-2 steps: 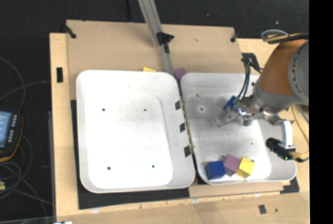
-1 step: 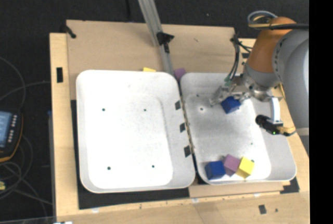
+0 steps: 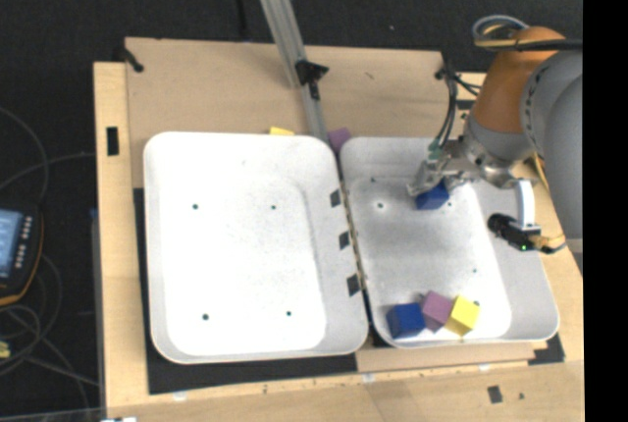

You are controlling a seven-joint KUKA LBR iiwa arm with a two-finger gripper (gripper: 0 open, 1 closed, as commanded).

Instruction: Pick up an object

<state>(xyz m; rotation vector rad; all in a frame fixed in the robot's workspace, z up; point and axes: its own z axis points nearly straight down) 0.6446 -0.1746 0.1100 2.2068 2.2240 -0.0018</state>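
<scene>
Reaching in, arm: grey KUKA arm with orange band [image 3: 510,86] came from the right, over the right bin.
Claw: metal two-finger claw [image 3: 433,183] sat low at the upper middle of the shallow white right bin [image 3: 520,312]; it looked clamped on the small blue block [image 3: 431,198], which showed between and just below its tips.
Other objects: blue cube [image 3: 404,319], purple cube [image 3: 436,309] and yellow cube [image 3: 463,314] clustered at the right bin's near edge, touching or just beside each other.
Left bin: shallow white left bin [image 3: 167,243] beside it on the tan wooden counter [image 3: 216,77].
</scene>
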